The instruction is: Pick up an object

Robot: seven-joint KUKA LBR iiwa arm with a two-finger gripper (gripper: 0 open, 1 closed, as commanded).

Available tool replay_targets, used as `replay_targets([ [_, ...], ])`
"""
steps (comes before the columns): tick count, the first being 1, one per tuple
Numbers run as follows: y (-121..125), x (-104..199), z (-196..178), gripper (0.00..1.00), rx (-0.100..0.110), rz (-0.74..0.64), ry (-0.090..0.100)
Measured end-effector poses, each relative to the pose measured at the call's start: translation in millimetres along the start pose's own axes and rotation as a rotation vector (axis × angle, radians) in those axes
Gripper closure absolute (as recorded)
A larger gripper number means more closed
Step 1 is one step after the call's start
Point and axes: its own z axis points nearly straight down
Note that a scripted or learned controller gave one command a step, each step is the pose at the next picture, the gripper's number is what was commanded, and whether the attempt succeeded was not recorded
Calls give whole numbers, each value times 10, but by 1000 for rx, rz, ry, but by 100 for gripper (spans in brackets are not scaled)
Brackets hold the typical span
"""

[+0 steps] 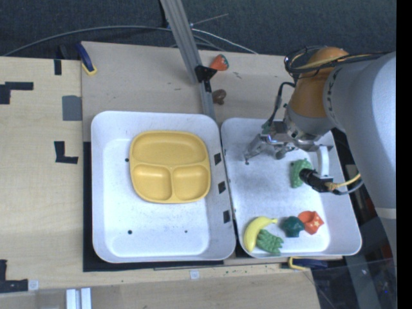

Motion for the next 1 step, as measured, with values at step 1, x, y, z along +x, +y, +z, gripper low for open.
replay_targets([
  [1, 15, 8, -138, 100, -5, -2, 0],
])
